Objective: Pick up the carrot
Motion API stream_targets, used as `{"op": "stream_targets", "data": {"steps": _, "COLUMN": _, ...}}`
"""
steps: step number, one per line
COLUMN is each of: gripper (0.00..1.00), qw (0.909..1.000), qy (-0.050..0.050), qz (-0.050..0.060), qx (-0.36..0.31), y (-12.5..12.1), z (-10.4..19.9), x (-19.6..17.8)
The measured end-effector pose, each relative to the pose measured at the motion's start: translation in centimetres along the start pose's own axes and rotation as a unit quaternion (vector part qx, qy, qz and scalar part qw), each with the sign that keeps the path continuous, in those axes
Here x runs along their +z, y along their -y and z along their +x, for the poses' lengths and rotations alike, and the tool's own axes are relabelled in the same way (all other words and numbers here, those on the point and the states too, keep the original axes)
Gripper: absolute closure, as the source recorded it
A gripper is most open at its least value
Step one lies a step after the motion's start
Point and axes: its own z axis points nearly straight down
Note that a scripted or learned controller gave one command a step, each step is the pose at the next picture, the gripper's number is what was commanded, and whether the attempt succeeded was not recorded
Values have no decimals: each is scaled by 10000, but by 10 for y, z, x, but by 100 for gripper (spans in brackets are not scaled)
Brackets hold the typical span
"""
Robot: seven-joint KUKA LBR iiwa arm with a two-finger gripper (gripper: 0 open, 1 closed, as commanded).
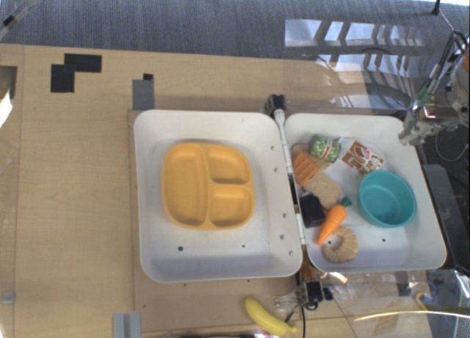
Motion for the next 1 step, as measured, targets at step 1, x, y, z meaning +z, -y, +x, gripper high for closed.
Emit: {"op": "stream_targets", "data": {"steps": 1, "gripper": 0, "qw": 9965, "qy": -53, "qz": 91, "qx": -832, "y": 53, "z": 75, "x": 161}}
